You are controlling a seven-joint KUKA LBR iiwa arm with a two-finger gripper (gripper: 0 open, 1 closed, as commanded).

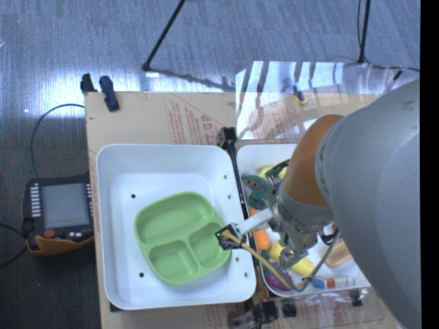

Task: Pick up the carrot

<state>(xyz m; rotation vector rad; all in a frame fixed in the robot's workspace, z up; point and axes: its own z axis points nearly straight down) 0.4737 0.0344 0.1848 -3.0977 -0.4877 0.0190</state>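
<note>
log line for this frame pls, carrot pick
arm: over right bin | gripper: low among the items, fingers unclear | carrot: in right bin, left of gripper | green tray: in left bin

We look down from one fixed camera set high above the brown board counter [158,118], tilted at a slant. Both shallow white plastic bins [116,184] sit below us at middling range, grey carpet floor [103,26] beyond the counter's far edge. The grey arm [370,184] looms large, nearest our lens.
</note>
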